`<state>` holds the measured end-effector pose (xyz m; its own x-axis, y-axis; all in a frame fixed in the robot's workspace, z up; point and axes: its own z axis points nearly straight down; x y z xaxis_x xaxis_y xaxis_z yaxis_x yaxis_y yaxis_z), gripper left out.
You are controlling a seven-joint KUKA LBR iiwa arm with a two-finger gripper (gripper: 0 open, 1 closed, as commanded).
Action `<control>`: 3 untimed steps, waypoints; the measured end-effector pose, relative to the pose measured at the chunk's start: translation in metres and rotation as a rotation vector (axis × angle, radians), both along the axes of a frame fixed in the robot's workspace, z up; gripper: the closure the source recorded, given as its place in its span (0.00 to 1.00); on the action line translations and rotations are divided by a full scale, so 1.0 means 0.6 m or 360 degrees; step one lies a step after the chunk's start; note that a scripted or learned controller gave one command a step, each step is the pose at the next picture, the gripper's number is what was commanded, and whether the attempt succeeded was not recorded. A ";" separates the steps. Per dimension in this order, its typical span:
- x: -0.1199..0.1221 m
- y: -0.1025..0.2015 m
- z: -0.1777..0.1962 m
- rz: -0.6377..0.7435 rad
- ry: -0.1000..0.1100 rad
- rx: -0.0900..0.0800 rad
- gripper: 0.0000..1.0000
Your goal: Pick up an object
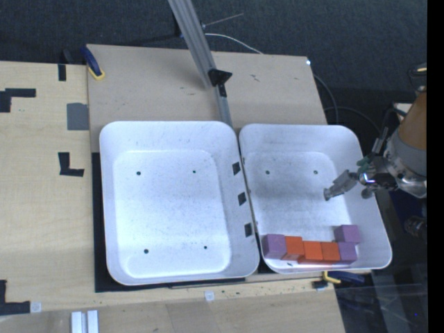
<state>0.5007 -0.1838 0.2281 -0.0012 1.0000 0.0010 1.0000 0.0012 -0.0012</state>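
Two shallow white bins sit side by side on a wooden bench (166, 82). The left bin (170, 200) lies at about nine o'clock from the right bin (309, 189), their rims touching along the middle. The blocks are all in the right bin, packed against its near wall at about six o'clock: a purple block (275, 245) at the left end, then an orange block (294, 247) touching it, a second orange block (325, 252) beside that, and two more purple blocks at the right end, one (347, 234) stacked behind the other (347, 251). The row reads as one tight cluster with the pieces touching. The gripper (335, 188) reaches in from three o'clock over the right bin's right side, well apart from the blocks and at about one o'clock from them. One grey finger (340, 184) points toward nine o'clock above the bin floor, and nothing is held by it; whether the fingers are open or closed cannot be told. A slanted metal pole (191, 30) rises from the bench at twelve o'clock, and a blue and yellow clamp (94, 62) sits at the bench's far left corner
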 end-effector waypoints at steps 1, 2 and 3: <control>0.067 0.009 -0.045 0.0003 0.0000 -0.0003 0.00; 0.123 0.039 -0.050 0.0005 -0.0003 -0.0001 0.00; 0.121 0.038 -0.033 0.0003 0.0001 -0.0002 1.00</control>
